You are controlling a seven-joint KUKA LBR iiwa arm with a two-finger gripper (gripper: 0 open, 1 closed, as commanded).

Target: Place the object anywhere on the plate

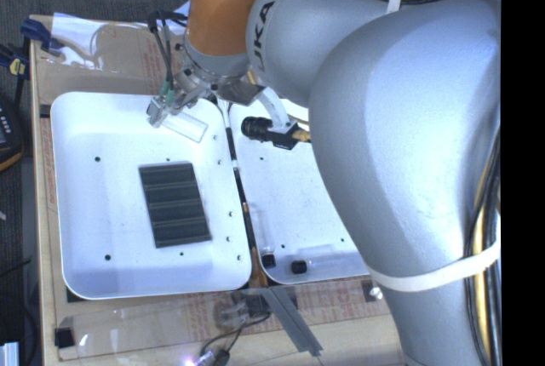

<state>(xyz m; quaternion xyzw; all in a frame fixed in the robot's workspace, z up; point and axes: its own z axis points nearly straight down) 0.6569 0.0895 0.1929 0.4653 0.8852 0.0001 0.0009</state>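
Observation:
A dark grey ribbed rectangular plate (174,203) lies flat in the middle of the left white bin (77,185). My gripper (164,107) hangs over the far part of that bin, up and slightly left of the plate. A pale, translucent rectangular piece (187,128) sits just below and right of the gripper tip, close to the bin's far wall. Whether it touches the gripper is unclear. The grey arm with its orange band (220,2) covers much of the right side.
The right white bin (285,211) is largely hidden under the arm; a small black item (298,267) lies near its front edge. A black cylindrical fitting (258,129) juts from the wrist. Cardboard and clear plastic (94,45) lie behind the left bin.

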